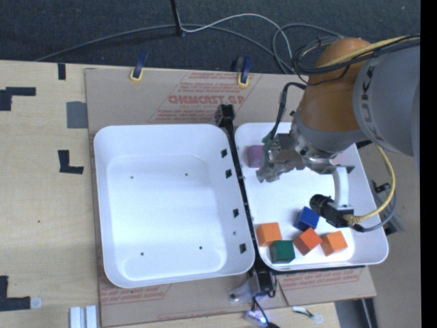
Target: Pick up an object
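Note:
The arm comes in from the right over the right bin point(369, 257). Its gripper point(268, 170) hangs above the bin's upper left part, right next to a small purple block point(253, 156) by the bin's left wall. Nothing shows between the fingers, and their state is unclear from above. Near the bin's front lie a blue block point(308, 219), three orange blocks point(269, 233) point(308, 240) point(334, 242) and a green block point(281, 251).
The left bin point(164, 203) stands beside the right one, with black clips along the shared divider point(235, 183). Cables loop behind the bins and along the right bin's right side. Both bins rest on a cardboard sheet point(191, 98).

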Motion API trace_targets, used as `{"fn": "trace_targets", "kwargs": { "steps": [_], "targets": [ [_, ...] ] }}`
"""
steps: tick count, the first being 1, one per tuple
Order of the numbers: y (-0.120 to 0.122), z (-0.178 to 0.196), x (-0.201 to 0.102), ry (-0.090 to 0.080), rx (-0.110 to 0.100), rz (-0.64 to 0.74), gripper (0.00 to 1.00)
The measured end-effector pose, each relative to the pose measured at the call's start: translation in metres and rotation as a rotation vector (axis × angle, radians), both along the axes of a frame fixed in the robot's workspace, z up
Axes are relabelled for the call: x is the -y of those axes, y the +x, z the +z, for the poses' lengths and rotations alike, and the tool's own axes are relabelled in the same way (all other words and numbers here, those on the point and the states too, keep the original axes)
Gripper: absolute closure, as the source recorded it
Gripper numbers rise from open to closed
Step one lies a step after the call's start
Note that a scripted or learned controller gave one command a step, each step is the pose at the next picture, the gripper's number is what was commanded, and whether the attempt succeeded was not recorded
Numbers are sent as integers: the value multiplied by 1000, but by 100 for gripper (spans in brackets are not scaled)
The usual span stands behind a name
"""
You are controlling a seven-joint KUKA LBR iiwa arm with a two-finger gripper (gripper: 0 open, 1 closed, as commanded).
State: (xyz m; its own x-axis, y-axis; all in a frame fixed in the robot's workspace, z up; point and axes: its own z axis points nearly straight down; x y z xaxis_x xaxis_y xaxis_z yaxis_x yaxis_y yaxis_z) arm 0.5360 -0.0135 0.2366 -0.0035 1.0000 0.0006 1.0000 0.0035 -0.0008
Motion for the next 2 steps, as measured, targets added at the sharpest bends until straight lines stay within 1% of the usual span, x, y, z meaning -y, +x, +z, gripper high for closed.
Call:
{"fn": "trace_targets", "kwargs": {
  "steps": [1,2],
  "targets": [
    [-2,6,-51,0,0,1,100],
    [-13,1,-92,0,0,0,100]
  ]
}}
